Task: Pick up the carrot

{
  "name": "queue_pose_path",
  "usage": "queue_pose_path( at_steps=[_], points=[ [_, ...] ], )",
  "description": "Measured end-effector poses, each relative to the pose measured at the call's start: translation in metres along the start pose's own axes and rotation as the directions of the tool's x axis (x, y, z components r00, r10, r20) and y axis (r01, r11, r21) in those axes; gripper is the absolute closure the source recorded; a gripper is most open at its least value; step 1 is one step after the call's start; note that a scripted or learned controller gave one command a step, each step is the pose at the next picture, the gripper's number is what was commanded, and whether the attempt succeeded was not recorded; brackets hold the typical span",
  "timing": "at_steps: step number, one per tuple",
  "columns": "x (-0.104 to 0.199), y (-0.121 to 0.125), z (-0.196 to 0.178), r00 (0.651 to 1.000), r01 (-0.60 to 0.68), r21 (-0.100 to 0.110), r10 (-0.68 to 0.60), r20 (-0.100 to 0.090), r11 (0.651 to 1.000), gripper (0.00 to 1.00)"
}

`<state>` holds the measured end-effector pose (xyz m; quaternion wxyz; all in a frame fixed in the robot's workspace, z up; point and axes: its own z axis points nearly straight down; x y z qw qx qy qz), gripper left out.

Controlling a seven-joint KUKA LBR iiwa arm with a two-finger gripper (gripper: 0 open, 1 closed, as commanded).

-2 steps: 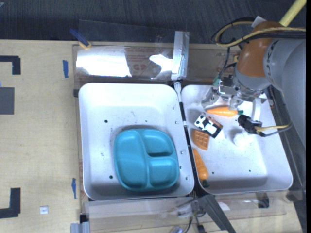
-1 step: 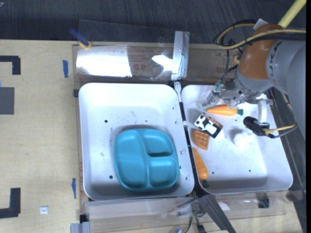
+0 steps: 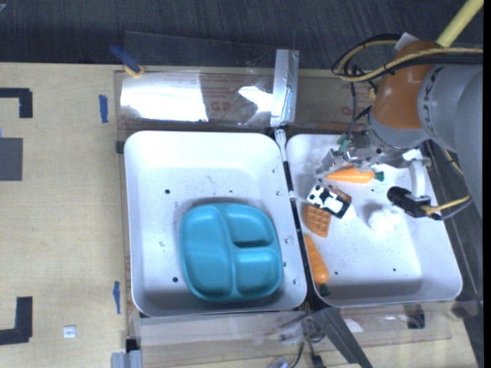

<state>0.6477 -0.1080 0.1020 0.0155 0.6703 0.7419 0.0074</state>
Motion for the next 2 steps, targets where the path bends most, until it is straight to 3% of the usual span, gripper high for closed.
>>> queue_pose_path(
  at_steps=[1,2],
  points=[
    [-0.0099,0.0055,0.001,0.999,0.04,-0.004,-0.04,-0.005,0.999,0.0],
    [-0.0132,0.0044,0.0009,0.983,-0.185,-0.002,0.185,-0.008,0.983,0.0]
  ],
)
